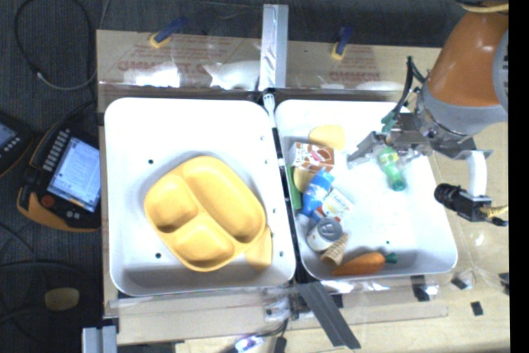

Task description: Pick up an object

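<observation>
My gripper [388,151] hangs over the upper right part of the right bin [430,252]. It looks open, with one grey finger [361,151] splayed out to the left. A small green bottle [394,173] lies just below the gripper's middle, and I cannot tell whether it is touched. Left of it a pile holds a yellow piece [328,135], a red and white carton [312,155], a blue packet [318,188] and a small can [324,234]. An orange carrot [360,263] lies along the bin's front wall.
The left bin [132,124] holds a yellow divided plate [205,212]. The arm's orange band [471,62] stands over the bench's right edge. A black fitting [455,198] sticks out by the right bin's right wall. A handheld controller [70,178] rests on the floor at left.
</observation>
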Robot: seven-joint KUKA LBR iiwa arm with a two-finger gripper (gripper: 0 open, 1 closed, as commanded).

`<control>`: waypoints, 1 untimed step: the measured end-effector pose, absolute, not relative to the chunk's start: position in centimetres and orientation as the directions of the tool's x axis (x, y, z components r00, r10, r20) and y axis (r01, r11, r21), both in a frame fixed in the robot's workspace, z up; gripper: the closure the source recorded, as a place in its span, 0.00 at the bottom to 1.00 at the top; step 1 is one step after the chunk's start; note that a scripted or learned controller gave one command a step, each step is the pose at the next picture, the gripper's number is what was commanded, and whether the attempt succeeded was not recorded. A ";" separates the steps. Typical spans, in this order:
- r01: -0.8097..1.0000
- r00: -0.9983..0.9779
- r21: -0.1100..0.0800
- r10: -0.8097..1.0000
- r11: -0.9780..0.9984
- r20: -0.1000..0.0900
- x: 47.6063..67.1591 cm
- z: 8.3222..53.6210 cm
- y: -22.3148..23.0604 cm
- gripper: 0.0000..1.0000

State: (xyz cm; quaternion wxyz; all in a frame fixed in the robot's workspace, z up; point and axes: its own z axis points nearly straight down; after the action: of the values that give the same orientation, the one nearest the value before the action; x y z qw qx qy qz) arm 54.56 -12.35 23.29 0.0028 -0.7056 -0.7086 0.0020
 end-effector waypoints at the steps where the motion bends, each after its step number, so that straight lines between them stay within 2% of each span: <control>1: 0.999 -0.042 -0.007 0.999 0.042 0.001 56.8 14.8 -18.3 0.00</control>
State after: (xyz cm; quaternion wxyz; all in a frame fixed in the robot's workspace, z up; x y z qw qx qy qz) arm 56.79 -18.30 14.83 0.0028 -0.6919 -0.7220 0.0023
